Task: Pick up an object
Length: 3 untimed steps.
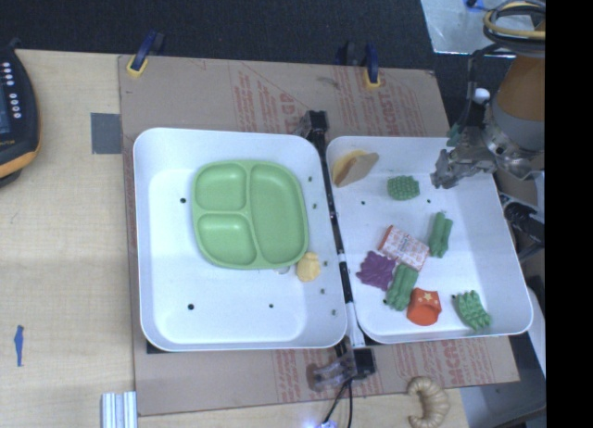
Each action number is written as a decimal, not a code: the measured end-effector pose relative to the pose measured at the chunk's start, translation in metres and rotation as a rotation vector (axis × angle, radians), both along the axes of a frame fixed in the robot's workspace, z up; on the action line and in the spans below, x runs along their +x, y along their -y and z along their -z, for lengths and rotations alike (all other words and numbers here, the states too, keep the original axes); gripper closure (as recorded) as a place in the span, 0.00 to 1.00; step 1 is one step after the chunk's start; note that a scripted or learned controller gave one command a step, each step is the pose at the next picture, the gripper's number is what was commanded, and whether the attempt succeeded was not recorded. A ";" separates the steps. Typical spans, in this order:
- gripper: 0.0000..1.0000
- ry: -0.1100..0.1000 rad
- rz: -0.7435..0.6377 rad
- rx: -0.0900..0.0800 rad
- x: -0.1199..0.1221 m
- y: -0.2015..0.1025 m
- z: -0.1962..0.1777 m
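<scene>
On the desk [65, 259], the gripper [445, 176] hangs over the right bin [505, 259]; I cannot tell its state. Toys lie beside and below it, the round green piece [402, 187] nearest. Far left, a green plate [250, 213] fills the other bin [167, 306].

I count two white bins [148, 232], one green divided plate [250, 213], and eight small toys [404, 246] beside the hand [445, 176].

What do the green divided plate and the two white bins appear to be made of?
Green divided plate: probably moulded plastic, matt, with even colour and soft rounded compartment edges. Left bin and right bin: likely thin formed plastic, smooth with a slight sheen, rounded corners and rolled rims.
</scene>
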<state>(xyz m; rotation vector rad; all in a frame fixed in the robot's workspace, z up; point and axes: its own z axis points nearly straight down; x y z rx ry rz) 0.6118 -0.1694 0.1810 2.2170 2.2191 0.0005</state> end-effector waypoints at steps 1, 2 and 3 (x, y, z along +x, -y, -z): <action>0.00 -0.006 -0.001 0.002 -0.002 -0.002 0.004; 0.00 -0.009 -0.002 0.003 -0.038 0.044 0.036; 0.00 -0.010 -0.004 0.004 -0.042 0.034 0.091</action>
